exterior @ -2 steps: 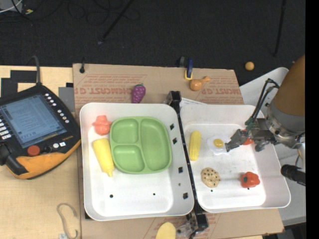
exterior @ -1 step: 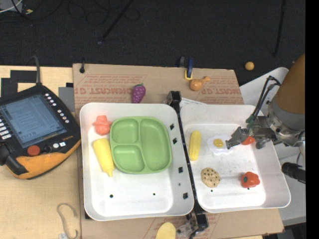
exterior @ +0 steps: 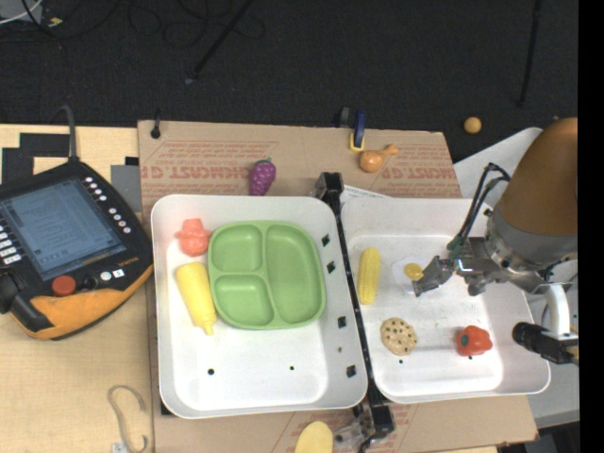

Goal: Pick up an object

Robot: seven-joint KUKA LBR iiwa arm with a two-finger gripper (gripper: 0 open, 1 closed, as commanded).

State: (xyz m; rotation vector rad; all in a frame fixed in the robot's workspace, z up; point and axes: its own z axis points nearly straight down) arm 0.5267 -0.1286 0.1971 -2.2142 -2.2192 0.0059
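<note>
Behind both white bins (exterior: 189, 385), cardboard (exterior: 302, 154) with upside-down red lettering, unreadable; fingers (exterior: 427, 281) state unclear.

A dark floor (exterior: 283, 45) fills the far part of the scene, with black cables (exterior: 38, 3) lying on it at far left. Nearer, a light wooden bench (exterior: 66, 385) carries a sheet of brown printed cardboard (exterior: 302, 163). At left sits a control pendant (exterior: 61, 243) with a lit screen and orange casing. A small orange ball (exterior: 472, 125) lies on the floor at far right.
</note>
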